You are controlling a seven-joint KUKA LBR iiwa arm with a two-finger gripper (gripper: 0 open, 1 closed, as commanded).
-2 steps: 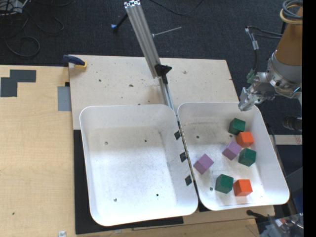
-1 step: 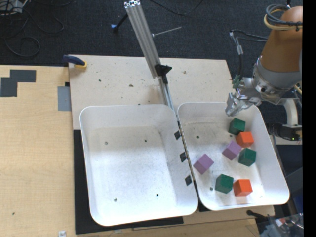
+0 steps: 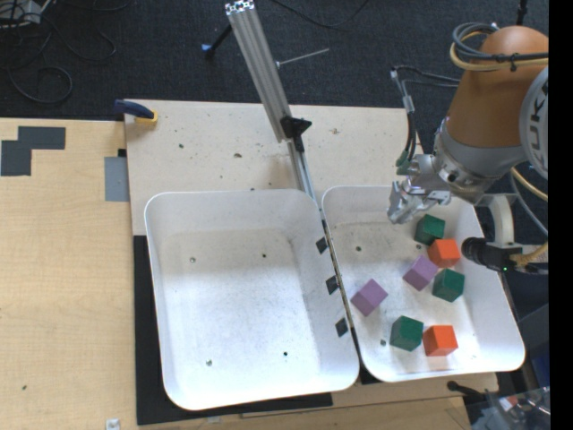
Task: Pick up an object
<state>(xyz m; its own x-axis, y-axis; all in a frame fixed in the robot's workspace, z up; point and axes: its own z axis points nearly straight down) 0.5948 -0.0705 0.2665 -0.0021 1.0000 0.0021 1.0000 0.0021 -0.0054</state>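
The right bin [image 3: 501, 352] holds several small blocks. A green block [image 3: 431, 228] lies at the back, with an orange block [image 3: 444, 252] just in front of it. Two purple blocks [image 3: 419, 273] [image 3: 369, 296] sit toward the middle. Another green block [image 3: 448, 284] lies at the right, and a dark green block [image 3: 406, 333] sits beside an orange block [image 3: 440, 339] at the front. My gripper [image 3: 405, 206] hangs over the back of this bin, just left of the rear green block. I see nothing between its fingers.
The left bin [image 3: 170, 240] sits beside the right one, with a row of black clips along the shared rim. A slanted metal post [image 3: 264, 70] rises behind the bins. A blue and yellow clamp [image 3: 136, 110] lies at the bench's back left.
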